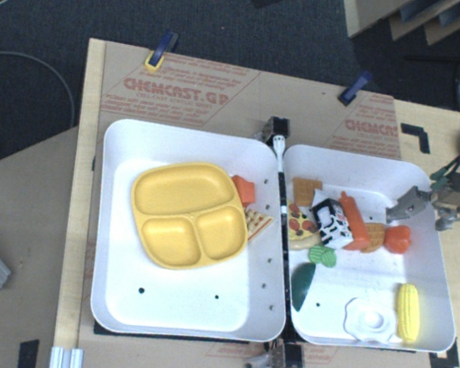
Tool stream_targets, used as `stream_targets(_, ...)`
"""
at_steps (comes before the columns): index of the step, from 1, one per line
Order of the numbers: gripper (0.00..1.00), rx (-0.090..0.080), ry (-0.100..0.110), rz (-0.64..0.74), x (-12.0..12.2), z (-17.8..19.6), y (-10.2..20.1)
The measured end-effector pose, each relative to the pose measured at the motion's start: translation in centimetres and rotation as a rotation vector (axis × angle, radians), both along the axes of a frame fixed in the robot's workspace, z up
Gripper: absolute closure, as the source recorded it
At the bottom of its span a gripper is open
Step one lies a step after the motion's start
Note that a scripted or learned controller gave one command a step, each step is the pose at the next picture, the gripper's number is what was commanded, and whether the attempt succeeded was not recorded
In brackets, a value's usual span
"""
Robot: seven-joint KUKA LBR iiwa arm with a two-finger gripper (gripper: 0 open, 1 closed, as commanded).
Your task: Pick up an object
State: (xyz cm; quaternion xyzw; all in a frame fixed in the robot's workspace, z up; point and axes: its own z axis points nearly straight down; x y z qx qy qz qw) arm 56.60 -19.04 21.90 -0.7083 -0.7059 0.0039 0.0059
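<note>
Two shallow white bins sit side by side on the counter (96, 95), and the arm's hand (414, 208) hangs over the upper right part of the right bin (447, 298), reaching in from three o'clock. Whether the hand is spread or pressed together cannot be told from this slanted view, and nothing shows between its tips. The nearest candidate for a pick appears to be the red tomato-like toy (397, 239), which lies just below the hand, at about six to seven o'clock from it; a short descent with a slight shift looks to be what the move turns on. Beside the tomato toward nine o'clock lies an orange carrot-like piece (354, 223), its long axis running from upper left to lower right, touching a black-and-white cow-patterned toy (332, 225). Farther toward nine o'clock rest a pizza slice (300, 225) and a tan bread-like block (304, 189), with a green leafy piece (321, 256) and a dark green cucumber-like toy (301, 284) below them. A yellow corn cob (407, 311) lies upright along twelve-to-six near the bin's right wall, just beside a fried egg (367, 319). The left bin (107, 289) holds a yellow divided plate (188, 215), an orange piece (244, 190) and a waffle-like wedge (257, 222), all well apart from the hand.
</note>
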Motion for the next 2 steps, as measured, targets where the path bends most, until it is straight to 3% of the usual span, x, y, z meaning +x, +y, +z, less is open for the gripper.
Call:
stream_targets(1, 0.0, -0.003, -0.014, 0.004, 0.3, 0.8, 0.1)
stream_targets(2, 0.0, -0.002, -0.011, 0.003, -0.5, -3.8, -0.3)
